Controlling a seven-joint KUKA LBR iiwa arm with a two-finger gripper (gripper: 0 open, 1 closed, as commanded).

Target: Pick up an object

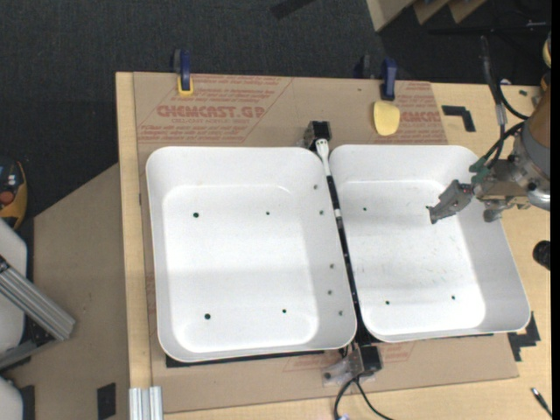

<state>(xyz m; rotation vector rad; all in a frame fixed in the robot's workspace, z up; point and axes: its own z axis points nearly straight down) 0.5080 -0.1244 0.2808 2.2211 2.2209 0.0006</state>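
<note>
**A:** Where is the gripper (437, 210)?

**B:** It hangs over the right bin (411, 278), in the far right part of it, with its tip pointing toward the middle of the bin. The grey arm (532, 151) comes in from the right edge behind it.

**A:** Is it apart, together, or clamped on something?

**B:** I cannot tell. From this slant it reads as one grey wedge against the white floor, and nothing shows gripped in it.

**A:** And the thing to pick up?

**B:** There is a small yellow object (386, 117) lying on the brown board (219, 108) that covers the surface. It sits just beyond the far rim of the right bin, outside it, directly below a blue clamp (388, 77). It is well apart from the gripper.

**A:** What about the other bin?

**B:** The left bin (236, 261) sits beside the right one, their rims touching along the middle. A few small dark dots mark the floor of each bin.

**A:** Anything else on the surface?

**B:** A second blue clamp (183, 66) grips the far edge of the board toward the left. A black clip (317, 133) sits at the far end of the seam between the bins, and another (363, 360) at the near end with a cable trailing from it. Red lettering runs across the board behind the bins.
</note>
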